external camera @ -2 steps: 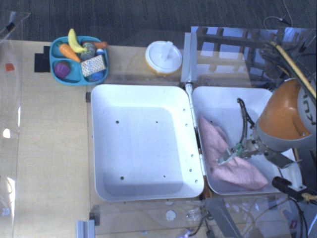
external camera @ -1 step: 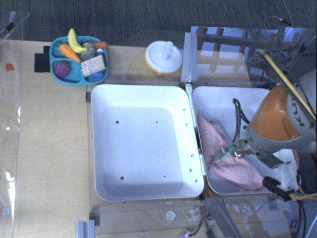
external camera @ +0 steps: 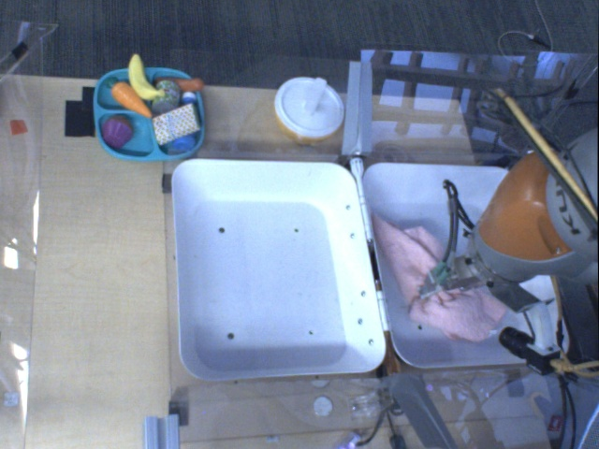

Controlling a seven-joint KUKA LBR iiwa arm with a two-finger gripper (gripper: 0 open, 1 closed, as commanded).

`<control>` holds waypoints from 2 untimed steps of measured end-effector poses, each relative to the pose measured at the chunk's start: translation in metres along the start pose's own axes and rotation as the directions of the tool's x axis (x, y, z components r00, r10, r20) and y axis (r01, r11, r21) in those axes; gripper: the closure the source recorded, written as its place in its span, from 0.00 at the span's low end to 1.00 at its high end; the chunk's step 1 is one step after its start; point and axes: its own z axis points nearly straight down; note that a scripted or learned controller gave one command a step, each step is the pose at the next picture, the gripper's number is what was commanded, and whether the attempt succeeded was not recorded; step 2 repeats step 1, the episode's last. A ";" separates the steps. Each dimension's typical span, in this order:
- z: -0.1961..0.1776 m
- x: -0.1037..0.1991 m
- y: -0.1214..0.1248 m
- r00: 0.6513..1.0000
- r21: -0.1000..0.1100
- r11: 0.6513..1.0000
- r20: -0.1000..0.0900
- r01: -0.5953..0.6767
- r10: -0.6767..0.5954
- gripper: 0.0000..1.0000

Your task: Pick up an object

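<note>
Pink cloth (external camera: 432, 279) lies directly under gripper (external camera: 438, 285), long axis diagonal; we cannot tell whether anything is gripped.

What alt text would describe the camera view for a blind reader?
The gripper rests on a crumpled pink cloth in the right white bin. Beyond the left white bin stand a blue tray of toy food and a lidded container.

A pale wooden bench (external camera: 84, 279) stood against dark grey carpet (external camera: 234, 12). A blue tray (external camera: 148, 115) of toy food and a white lidded container (external camera: 310, 108) sat near its far edge.
</note>
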 end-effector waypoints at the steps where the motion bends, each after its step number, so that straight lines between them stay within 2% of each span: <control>1: -0.079 0.004 0.118 0.999 0.019 0.999 -0.008 0.050 -0.050 1.00; 2: -0.079 0.004 0.118 0.999 0.019 0.999 -0.008 0.050 -0.050 1.00</control>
